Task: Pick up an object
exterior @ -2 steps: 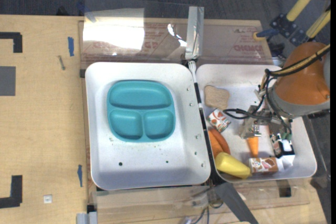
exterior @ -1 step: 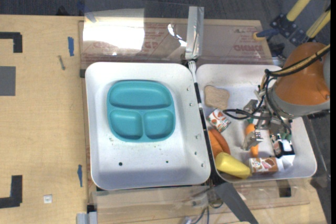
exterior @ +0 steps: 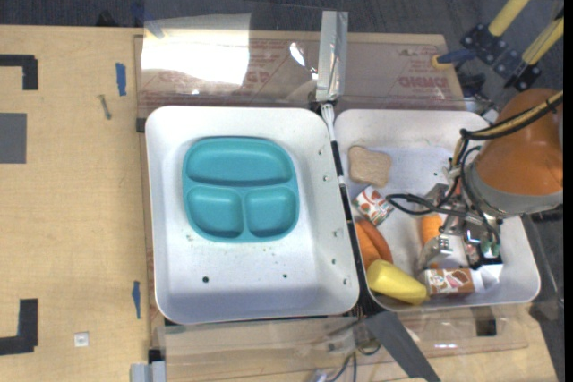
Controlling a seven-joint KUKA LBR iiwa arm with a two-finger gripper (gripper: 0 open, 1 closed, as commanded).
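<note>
text: faint red print on clear panel (exterior: pixel 394 72) behind bins | legibility: unreadable | other labels: too small

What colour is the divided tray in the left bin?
Teal, a solid turquoise-blue, seen plainly in the camera view: the divided tray lies in the left bin.

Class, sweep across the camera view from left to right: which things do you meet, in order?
Teal tray in the left bin → tan bread slice → yellow banana → gripper in the right bin → orange band.
</note>
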